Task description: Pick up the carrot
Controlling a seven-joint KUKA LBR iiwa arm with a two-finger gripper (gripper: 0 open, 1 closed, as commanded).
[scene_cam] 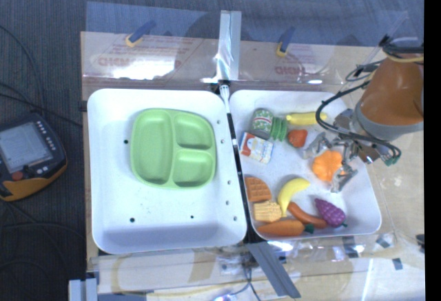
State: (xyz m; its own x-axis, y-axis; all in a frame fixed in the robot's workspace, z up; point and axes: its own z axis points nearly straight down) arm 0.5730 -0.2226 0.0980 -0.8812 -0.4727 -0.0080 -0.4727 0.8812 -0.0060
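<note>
I see my gripper (335, 158) low over an orange fruit (326, 164), jaw state unclear, while the carrot (281, 228) lies ungrasped.

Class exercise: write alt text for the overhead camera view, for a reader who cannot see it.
A robot gripper hovers over an orange toy in the right bin, which is crowded with play food. A carrot lies at that bin's near edge, beside a banana and a purple toy. The left bin holds a green divided tray.
</note>
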